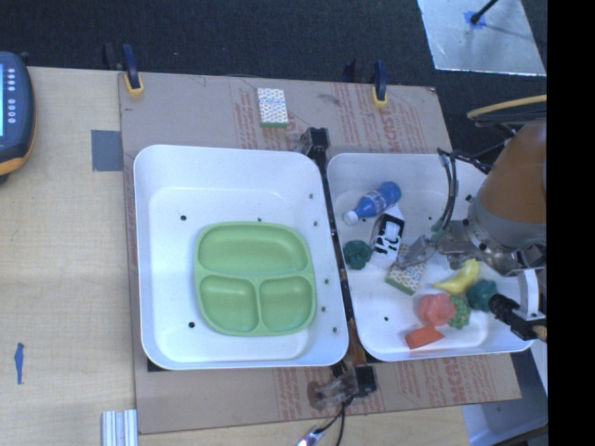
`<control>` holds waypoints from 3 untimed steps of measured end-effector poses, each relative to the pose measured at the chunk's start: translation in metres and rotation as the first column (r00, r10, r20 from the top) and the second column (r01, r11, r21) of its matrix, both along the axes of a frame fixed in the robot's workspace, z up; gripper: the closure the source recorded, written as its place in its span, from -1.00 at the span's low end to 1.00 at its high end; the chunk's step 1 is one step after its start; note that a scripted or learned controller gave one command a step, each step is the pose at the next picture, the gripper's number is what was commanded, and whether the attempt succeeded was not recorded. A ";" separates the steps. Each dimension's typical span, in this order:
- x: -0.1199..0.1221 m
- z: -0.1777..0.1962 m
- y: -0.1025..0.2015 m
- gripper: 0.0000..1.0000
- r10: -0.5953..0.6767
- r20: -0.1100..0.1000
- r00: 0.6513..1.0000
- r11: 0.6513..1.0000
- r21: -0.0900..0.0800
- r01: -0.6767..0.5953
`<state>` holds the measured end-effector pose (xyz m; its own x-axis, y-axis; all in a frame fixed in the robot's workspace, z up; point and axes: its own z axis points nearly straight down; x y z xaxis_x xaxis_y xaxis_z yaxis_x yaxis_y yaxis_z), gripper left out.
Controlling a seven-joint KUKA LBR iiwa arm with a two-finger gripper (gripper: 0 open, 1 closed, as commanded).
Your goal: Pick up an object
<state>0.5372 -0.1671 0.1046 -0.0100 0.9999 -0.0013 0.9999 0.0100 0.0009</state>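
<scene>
Two bins: the left bin (149, 249) holds one green tray (253, 278); the right bin (381, 342) holds one bottle (372, 202), one banana (458, 279) and several toys. The gripper (429, 245) hangs over them; its grip can't be made out.

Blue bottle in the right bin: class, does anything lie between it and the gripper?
Yes. The gripper hangs low in the right bin, and the blue bottle lies up and left of it. The black-and-white card sits between them, touching the bottle's lower side.
</scene>
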 end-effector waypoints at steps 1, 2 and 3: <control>0.055 -0.013 0.074 -1.00 0.003 0.001 1.000 1.000 0.001 -0.003; 0.007 -0.013 0.055 -1.00 -0.006 -0.009 1.000 1.000 0.001 0.006; -0.020 -0.013 0.064 -1.00 -0.006 -0.009 1.000 1.000 0.002 0.006</control>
<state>0.5176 -0.1034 0.0912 -0.0039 1.0000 0.0010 1.0000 0.0039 -0.0078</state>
